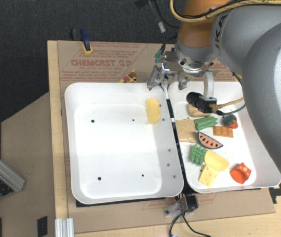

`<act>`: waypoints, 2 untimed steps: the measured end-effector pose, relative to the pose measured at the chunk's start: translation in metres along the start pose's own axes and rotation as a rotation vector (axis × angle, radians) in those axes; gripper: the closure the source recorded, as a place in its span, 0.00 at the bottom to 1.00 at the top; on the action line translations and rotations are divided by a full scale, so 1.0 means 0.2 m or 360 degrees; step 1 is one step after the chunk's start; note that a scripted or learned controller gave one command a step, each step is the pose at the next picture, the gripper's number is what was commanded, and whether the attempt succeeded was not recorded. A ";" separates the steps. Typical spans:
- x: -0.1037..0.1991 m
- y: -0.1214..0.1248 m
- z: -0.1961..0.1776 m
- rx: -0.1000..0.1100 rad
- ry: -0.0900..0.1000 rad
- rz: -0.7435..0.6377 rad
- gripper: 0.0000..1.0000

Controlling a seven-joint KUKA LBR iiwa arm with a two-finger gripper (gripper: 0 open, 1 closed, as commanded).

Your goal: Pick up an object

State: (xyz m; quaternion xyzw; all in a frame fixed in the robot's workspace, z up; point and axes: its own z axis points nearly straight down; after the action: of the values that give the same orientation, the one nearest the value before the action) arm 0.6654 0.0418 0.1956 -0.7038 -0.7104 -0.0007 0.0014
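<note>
Hanging over the upper end of the seam where the two white bins meet, just above centre of the frame, my gripper (pixel 167 78) holds nothing that I can see. I cannot tell whether it is apart or together.

Left bin (pixel 110 152): one pale yellow toy food piece (pixel 153 111) lies at its upper right, close to the dividing wall and just below my gripper.

Right bin (pixel 256 157): the other toy foods crowd its left half. A tan square piece (pixel 184 130) lies against the divider, with a green pod (pixel 206 122) and an orange waffle (pixel 223 131) beside it. Below them come a watermelon slice (pixel 209 140), a green ridged piece (pixel 197 154), a yellow rounded piece (pixel 217 161), a cheese wedge (pixel 207 176) and a red piece (pixel 240 173).

Both bins rest on a brown printed surface (pixel 100 63).
</note>
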 end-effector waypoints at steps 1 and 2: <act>0.23 0.01 -0.60 -0.0025 0.0000 0.0004 0.00; 0.21 0.01 -0.62 -0.0008 -0.0005 0.0011 1.00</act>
State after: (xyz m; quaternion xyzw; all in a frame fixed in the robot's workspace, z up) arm 0.6670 0.0836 0.3190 -0.7062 -0.7080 -0.0013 -0.0017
